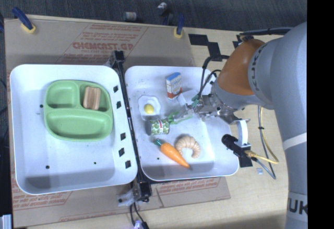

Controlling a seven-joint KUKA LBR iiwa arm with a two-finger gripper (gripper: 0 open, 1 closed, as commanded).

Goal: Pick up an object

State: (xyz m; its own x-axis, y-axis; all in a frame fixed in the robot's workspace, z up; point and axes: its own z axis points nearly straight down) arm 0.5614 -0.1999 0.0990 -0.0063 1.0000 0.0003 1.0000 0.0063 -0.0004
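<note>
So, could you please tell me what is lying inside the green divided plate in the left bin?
The green divided plate holds a tan block-shaped item, standing in its upper right compartment. The other two compartments show bare green. Whatever lies beneath the block is covered.
</note>
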